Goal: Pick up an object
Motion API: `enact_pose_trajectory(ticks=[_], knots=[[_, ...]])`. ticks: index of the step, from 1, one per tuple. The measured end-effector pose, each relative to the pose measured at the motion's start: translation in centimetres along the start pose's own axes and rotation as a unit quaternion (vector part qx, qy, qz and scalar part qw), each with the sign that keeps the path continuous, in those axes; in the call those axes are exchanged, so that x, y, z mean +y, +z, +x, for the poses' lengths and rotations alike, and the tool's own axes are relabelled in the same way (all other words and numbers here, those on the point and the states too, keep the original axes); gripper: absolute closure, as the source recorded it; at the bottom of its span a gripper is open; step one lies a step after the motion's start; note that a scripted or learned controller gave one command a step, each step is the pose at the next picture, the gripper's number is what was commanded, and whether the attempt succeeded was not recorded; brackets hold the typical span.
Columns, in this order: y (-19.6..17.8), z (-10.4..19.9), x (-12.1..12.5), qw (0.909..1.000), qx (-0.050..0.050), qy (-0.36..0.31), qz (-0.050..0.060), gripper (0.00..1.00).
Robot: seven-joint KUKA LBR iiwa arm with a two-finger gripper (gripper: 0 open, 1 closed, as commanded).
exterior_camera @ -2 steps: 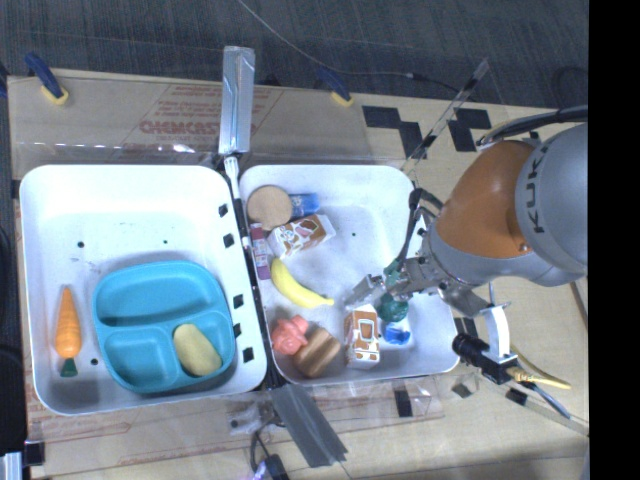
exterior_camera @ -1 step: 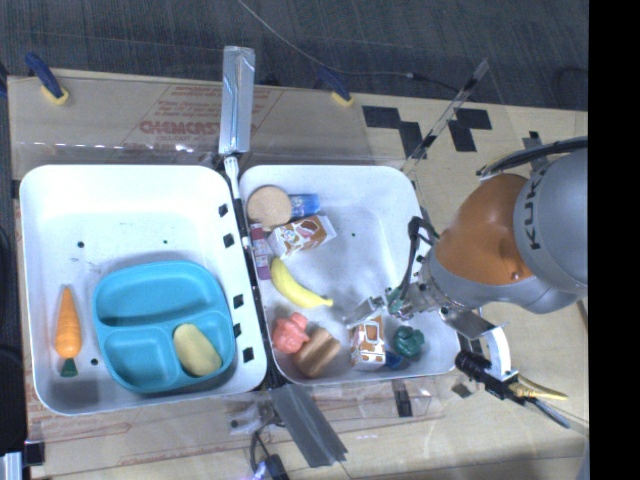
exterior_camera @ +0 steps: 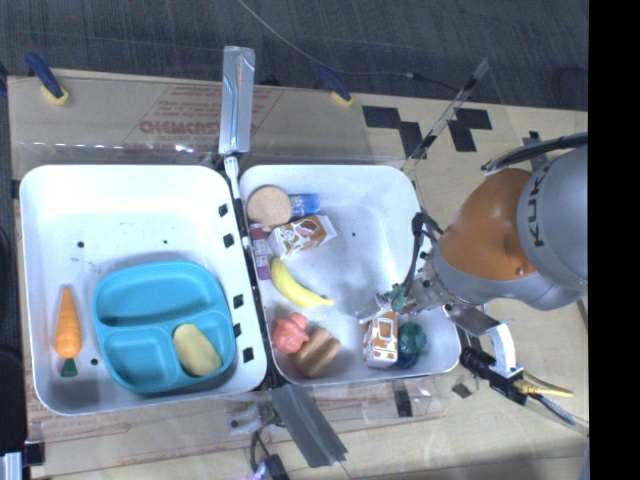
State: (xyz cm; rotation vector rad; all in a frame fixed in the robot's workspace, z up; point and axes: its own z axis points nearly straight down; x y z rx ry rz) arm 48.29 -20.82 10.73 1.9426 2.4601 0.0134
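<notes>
Small carton, white with orange-brown print, sits lower right in the right bin, directly under the gripper; jaws state unreadable. Tan tabletop, dark carpet above.

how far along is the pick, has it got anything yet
Done: the arm has reached into the right bin, with the tool low at its right side above the small carton. In hand: nothing visibly lifted; the carton, banana and other items lie on the bin floor. Left: gripping one and raising it.
</notes>
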Motion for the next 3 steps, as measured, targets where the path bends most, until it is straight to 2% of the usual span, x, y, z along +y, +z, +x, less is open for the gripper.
enact_pose_trajectory(ticks=[1,2,3], knots=[[0.0,0.0,0.0,1.0000,0.000,0.000,0.000,0.00],[-1.0,0.0,0.1,1.0000,0.000,-0.003,0.000,1.00],[-2.6,2.2,0.0,0.9997,0.000,-0.023,0.005,1.00]])
